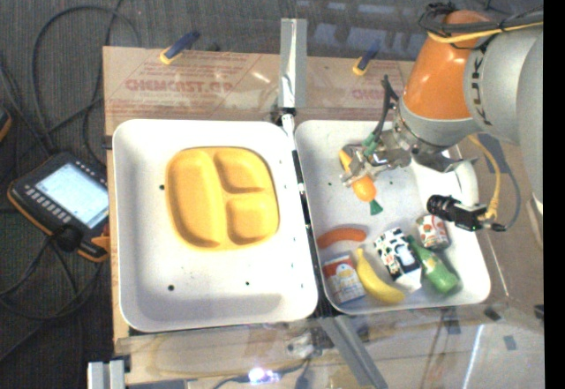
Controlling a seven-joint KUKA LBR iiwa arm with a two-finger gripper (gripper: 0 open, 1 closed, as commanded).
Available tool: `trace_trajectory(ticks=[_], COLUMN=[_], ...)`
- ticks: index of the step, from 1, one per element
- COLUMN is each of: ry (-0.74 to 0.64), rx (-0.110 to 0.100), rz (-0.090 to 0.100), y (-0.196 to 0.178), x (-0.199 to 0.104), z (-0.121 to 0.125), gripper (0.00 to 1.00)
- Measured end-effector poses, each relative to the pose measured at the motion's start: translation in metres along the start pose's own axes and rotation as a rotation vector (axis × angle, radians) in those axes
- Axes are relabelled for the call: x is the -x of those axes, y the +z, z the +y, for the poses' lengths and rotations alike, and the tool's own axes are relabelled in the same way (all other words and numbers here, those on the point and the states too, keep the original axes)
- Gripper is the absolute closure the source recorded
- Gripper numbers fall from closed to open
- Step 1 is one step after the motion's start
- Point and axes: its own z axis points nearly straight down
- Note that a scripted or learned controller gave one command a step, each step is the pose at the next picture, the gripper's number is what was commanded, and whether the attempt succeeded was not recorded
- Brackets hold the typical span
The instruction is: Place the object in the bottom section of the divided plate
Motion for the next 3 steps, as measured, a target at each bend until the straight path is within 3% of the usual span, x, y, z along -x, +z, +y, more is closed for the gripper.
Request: trace_trajectory(ticks=[1,2,3], ry=[0.227,0.091,-0.194], rx=[-0.002,-0.001,-0.001], rz=[-0.002,-0.003,-0.001], y=[0.020,0.000,0.000], x=[0.020,-0.042,-0.105], z=[0.005,0.022,0.036], gripper=[1.00,1.00,1.00])
